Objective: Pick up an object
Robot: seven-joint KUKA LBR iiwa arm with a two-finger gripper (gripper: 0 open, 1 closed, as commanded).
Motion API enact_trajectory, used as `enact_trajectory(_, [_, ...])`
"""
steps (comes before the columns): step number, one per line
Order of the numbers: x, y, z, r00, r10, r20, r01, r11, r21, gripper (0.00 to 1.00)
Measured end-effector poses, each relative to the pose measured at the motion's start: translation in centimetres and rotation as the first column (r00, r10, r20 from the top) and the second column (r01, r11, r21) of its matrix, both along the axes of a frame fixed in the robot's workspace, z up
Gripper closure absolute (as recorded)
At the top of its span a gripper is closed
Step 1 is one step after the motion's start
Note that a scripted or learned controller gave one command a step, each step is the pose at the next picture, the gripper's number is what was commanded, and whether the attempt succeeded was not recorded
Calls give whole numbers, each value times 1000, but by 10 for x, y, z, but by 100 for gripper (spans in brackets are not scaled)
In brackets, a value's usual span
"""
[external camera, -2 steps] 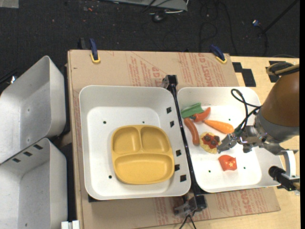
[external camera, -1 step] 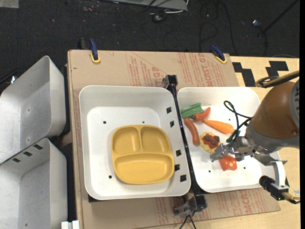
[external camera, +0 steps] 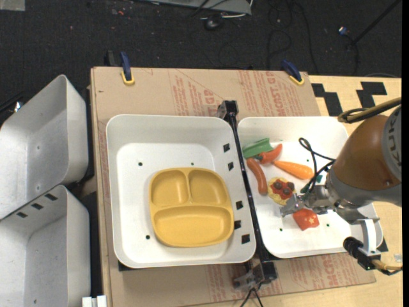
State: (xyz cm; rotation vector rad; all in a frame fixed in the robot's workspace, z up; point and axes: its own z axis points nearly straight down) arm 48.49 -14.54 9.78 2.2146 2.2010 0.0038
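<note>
I see the worktop, a brown board, carrying two white bins side by side. The left bin holds a yellow divided plate at centre frame. The right bin holds the small toy foods, all crowded into its left half.

My arm enters from the right edge, and the gripper is low over the right bin, just beside a red block at lower centre-right. I cannot tell whether the fingers are wide, narrow, or closed on anything; the wrist hides them.

Other items, upward in the frame: a yellow piece with red spots touching the gripper area, a sausage, a carrot, a red pepper and a green piece.

My judgement: the red block is the likely target. It looks like hard plastic: light, stiff, probably slick, not fragile. I would take it across its flatter opposite sides, near the middle, since a corner grip could squirt it out.
</note>
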Motion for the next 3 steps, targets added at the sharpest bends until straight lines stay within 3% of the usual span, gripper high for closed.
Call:
enact_trajectory(1, [4,0,13,1000,0,13,0,1000,-4,100])
enact_trajectory(2, [16,1,68,1000,9,-10,-9,1000,10,100])
enact_trajectory(3, [17,1,118,1000,9,-10,-9,1000,10,100])
